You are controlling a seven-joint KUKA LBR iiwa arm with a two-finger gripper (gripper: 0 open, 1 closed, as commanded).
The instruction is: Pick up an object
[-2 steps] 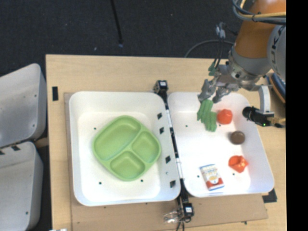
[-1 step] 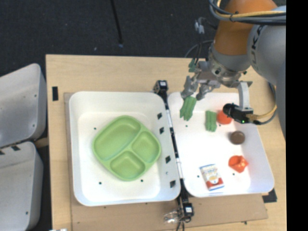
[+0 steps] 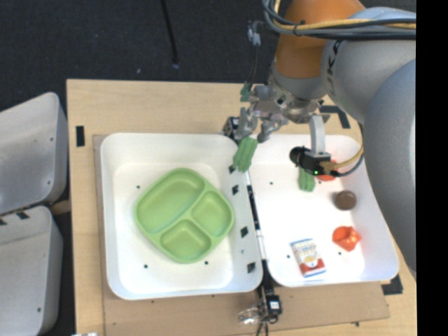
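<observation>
At six o'clock in the right bin point(image 3: 378, 261), a small card packet point(image 3: 308, 257) is seen lying flat: light, stiff, best taken by its edges. At four o'clock from it... rather, just to its three o'clock, an orange piece point(image 3: 346, 238) is found, small and probably hard. Further off, a brown round thing point(image 3: 344, 200) is judged likely to roll. The green divided plate point(image 3: 184, 214) fills the left bin point(image 3: 112, 257); its rim is thin and slick. The bins' floors look smooth. Farthest, toward twelve o'clock, the claw point(image 3: 274, 161) is spread wide, nothing gripped between its green-tipped fingers, though blur leaves this slightly unsure.
</observation>
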